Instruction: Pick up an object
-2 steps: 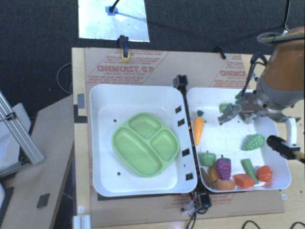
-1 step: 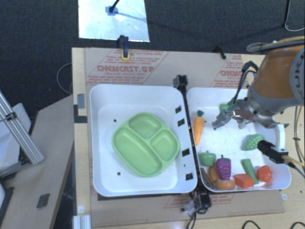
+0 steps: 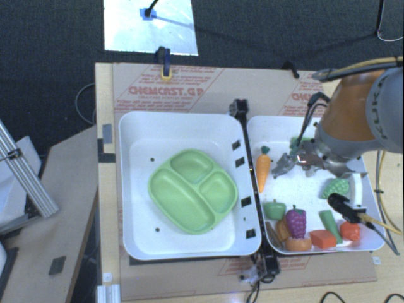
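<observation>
camera view: two white bins side by side, the left bin (image 3: 136, 226) holding a green divided plate (image 3: 192, 190) near its middle. in the right bin (image 3: 278, 128), landmark carrot (image 3: 262, 168) lying close to the wall shared with the left bin. just right of the carrot, gripper (image 3: 285, 165) low over the bin floor, reached in on the grey arm with the orange band (image 3: 353, 103); fingers slightly apart, nothing seen between them. below the carrot, along the bin's near edge: green pepper (image 3: 274, 209), purple grapes (image 3: 295, 221), red block (image 3: 323, 238), tomato (image 3: 350, 231). further right of the carrot, a green leafy piece (image 3: 336, 186).
</observation>
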